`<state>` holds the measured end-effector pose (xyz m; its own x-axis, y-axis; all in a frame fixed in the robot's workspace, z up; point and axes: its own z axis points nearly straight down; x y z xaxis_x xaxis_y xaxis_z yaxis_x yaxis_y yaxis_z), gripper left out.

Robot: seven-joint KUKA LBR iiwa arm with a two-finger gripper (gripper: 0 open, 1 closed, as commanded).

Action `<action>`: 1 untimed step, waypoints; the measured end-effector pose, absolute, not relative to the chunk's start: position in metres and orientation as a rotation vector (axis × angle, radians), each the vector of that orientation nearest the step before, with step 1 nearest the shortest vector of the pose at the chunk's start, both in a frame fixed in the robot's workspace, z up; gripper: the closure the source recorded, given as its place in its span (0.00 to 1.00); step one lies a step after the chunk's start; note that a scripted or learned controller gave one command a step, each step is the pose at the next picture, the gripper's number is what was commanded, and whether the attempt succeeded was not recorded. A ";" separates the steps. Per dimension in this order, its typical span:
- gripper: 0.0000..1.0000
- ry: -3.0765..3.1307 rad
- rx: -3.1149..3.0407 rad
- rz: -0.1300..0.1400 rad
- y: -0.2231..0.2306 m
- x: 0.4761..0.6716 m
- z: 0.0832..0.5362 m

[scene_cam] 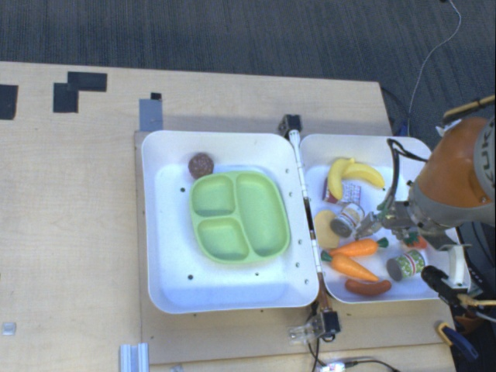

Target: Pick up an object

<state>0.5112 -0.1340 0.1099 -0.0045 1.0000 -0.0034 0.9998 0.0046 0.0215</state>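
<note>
1. While the arm [457, 178] reaches in from the right over the right bin [314, 178], the gripper [394, 225] sits low among the toy food; can't tell how far the pincer is open or whether it has hold of anything, too blurred and hidden by the wrist.
2. Nearest edge of right bin: brown sausage [369, 287], then two carrots [355, 268], one just above the other, and a small green-labelled can [406, 266] lying tilted just right of them, close under the gripper.
3. Mid bin: a silver can [346, 222] on its side, just left of the gripper, possibly touching it; unclear.
4. Far part of bin: banana [353, 173], well clear of the gripper.
5. Left bin [167, 285]: green divided tray [239, 217] in the middle, small brown round thing [201, 164] beside its far-left corner.
6. Surface: pale wooden bench [70, 231] with black marks at far left; dark grey carpet [232, 22] beyond; thin cable [434, 45] hanging at upper right.
</note>
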 end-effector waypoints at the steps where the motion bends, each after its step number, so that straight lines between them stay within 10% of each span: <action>1: 1.00 2.214 2.199 0.025 -0.133 0.513 0.121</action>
<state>0.5131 -0.1334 0.1207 -0.0065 1.0000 -0.0033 0.9996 0.0066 0.0263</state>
